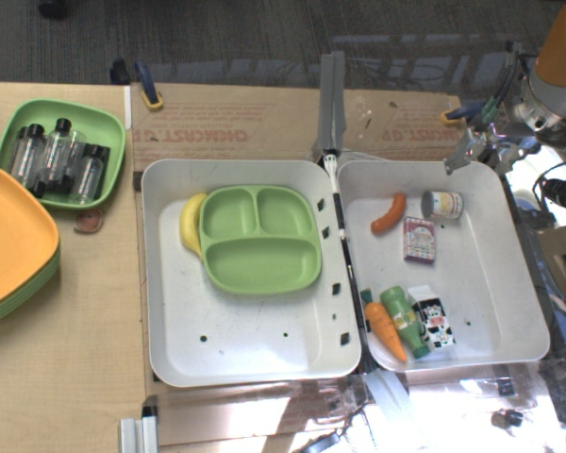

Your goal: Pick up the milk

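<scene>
end effector point(472, 149) up at right bin's point(519, 281) far corner, grip state unclear. milk point(432, 321) down front, touching green bottle point(403, 321). best descending straight over carton, fingers clear of bottle.

The milk point(432, 321), a small white carton with black cow-spot patches, lies on its side near the front of the right bin point(509, 281), touching a green bottle point(403, 320).

green tray point(260, 240) in left bin point(160, 281); carrot point(386, 333), sausage point(389, 213) in right.
</scene>
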Robot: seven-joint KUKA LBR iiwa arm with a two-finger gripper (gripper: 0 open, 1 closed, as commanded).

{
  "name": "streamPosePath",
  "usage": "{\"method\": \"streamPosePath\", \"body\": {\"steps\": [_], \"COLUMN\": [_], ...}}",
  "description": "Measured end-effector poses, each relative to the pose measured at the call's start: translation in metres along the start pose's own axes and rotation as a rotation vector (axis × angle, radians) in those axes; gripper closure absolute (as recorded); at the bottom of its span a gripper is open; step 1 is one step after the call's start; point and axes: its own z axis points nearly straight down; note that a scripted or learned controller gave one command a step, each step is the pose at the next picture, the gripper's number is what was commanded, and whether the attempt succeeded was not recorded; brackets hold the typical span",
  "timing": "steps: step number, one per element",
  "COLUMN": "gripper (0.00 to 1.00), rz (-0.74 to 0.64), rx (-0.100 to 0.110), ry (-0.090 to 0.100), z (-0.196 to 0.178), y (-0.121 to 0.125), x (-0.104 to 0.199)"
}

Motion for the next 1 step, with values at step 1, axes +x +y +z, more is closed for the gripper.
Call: {"method": "streamPosePath", "body": {"steps": [1], "gripper": [0.00], "rz": [-0.059], "rx": [-0.002], "ry": [-0.001], "z": [0.1378], "y": [0.0141], "x": [-0.0135]}}
